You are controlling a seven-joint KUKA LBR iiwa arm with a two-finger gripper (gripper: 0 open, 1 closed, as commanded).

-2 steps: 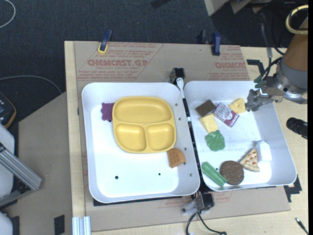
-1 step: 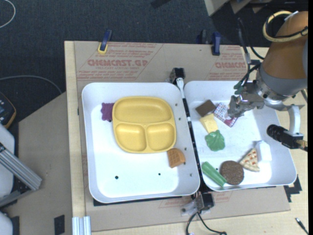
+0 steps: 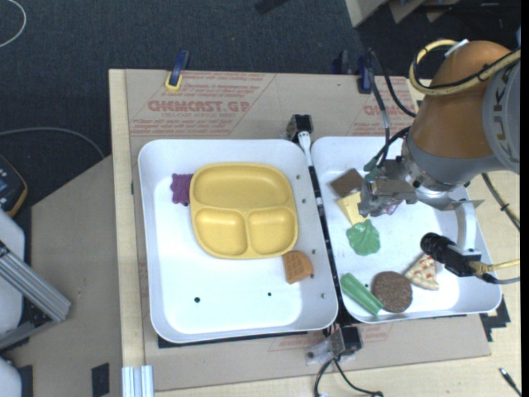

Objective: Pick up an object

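Gripper (image 3: 374,205) above yellow wedge (image 3: 351,209) in right bin (image 3: 471,304) — open or shut, cannot tell; descend straight, avoid brown piece (image 3: 345,183).

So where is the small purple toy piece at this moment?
In the camera view, the small purple toy piece lies in the left white bin, at its left side, touching the left rim of the yellow divided plate.
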